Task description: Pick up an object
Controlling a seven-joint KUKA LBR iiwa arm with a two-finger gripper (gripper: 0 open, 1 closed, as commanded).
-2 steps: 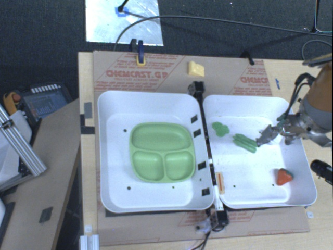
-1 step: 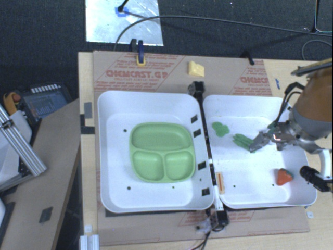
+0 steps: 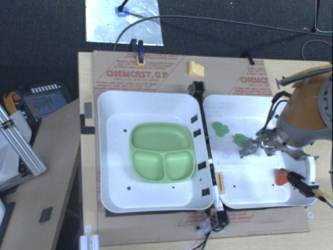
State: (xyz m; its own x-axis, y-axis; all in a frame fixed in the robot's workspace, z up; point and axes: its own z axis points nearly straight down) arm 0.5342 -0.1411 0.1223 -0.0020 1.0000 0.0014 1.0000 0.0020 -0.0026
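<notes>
Dark carpet surrounds a pale worktop (image 3: 88, 155) carrying a cardboard sheet and two shallow white bins side by side.

End effector (image 3: 250, 149): low over the right bin (image 3: 234, 191), pointing toward the divider, its tip just beside a small green piece (image 3: 240, 138). Whether it is released or clenched cannot be told at this angle and size; nothing is visibly gripped. The grey arm with its orange band (image 3: 307, 105) comes in from the right and hides part of the bin floor.

Candidates in the right bin: the small green piece by the tip; a second green piece (image 3: 220, 129) nearer the divider; an orange object (image 3: 281, 177) toward the near right corner, beside a dark fitting. Well apart, the left bin (image 3: 112, 191) holds a green divided plate (image 3: 160, 152).

Risks, as judged from here:
- Green pieces look flat and thin. A descent slightly off-centre would likely push one across the slick bin floor instead of catching it.
- Tip sits beside, not over, the nearest piece, so a closure here may catch air.
- A deep plunge could scrape the bin floor or shift the bin.
- A sideways sweep may knock the two green pieces together, spoiling a clean single pick.
- The orange object lies close to the arm's underside; a swing could nudge it against the wall.
</notes>
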